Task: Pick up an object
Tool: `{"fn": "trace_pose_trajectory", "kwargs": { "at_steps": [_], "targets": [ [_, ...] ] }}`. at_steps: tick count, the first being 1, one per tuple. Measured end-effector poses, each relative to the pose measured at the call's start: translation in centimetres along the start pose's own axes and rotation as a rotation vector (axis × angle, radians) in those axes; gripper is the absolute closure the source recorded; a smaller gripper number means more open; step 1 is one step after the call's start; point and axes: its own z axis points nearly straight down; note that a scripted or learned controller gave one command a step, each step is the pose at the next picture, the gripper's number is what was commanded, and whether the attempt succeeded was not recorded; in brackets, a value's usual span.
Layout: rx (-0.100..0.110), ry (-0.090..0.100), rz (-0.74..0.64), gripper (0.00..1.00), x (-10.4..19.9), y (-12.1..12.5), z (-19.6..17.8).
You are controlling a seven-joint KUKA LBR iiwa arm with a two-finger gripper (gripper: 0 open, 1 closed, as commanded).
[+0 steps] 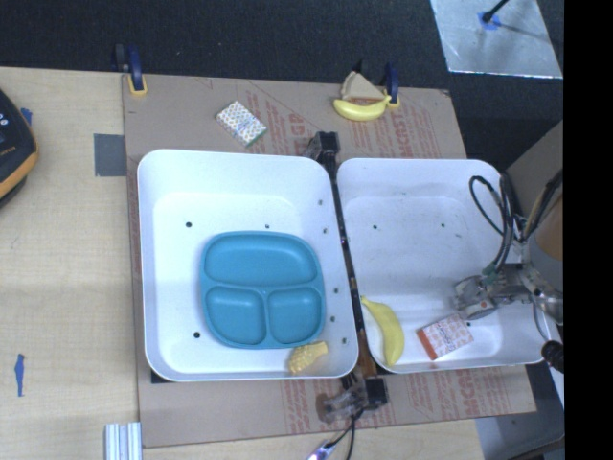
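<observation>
Light wood bench [57, 286] with brown cardboard [287, 127] under two shallow white bins; dark floor behind. Left bin [163, 257]: smooth blue plastic plate [261, 287] with three sections, plus a small bumpy yellow corn piece [307, 356] by the near wall. Right bin [421, 199]: curved yellow banana [386, 329] against the left wall, and a flat white-and-red packet [446, 336] just beside it. Gripper [484, 293] low at the right edge, near the packet, black cables looping above. Cannot tell whether spread or pressed together. On the cardboard beyond: another banana [360, 109], a patterned packet [240, 122].
</observation>
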Motion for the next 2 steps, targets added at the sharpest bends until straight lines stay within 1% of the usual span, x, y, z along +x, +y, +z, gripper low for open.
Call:
{"fn": "trace_pose_trajectory", "kwargs": {
  "at_steps": [1,2],
  "targets": [
    [-0.003,0.002,0.003,1.00,5.9,6.0,-7.4],
    [-0.002,0.002,0.004,1.00,14.0,7.0,-12.1]
  ]
}}
